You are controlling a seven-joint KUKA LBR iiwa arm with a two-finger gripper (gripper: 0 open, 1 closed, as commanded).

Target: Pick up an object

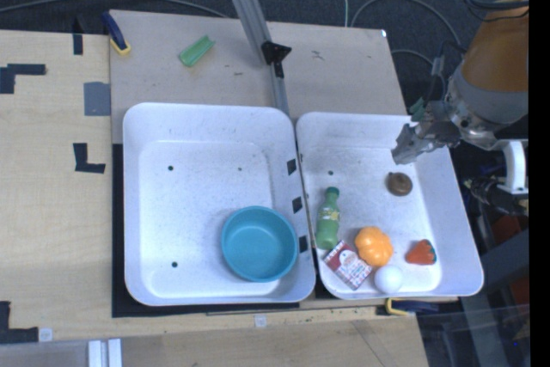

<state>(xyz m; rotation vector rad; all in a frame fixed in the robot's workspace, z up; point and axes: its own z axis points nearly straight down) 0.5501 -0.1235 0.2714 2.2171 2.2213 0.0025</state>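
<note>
Gripper [406, 149] hovers over right bin [447, 185] near its 2 o'clock edge, nothing seen between fingers; open or closed — can't tell. Brown object [398, 183] lies just below at 6 o'clock. Left bin [146, 142] holds blue bowl [258, 243].

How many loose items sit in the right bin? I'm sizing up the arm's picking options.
6: green bottle, brown lump, orange fruit, red-white packet, white ball, red piece. The gripper may hide more.

blue bowl [259, 243], orange pepper [374, 246]
</note>
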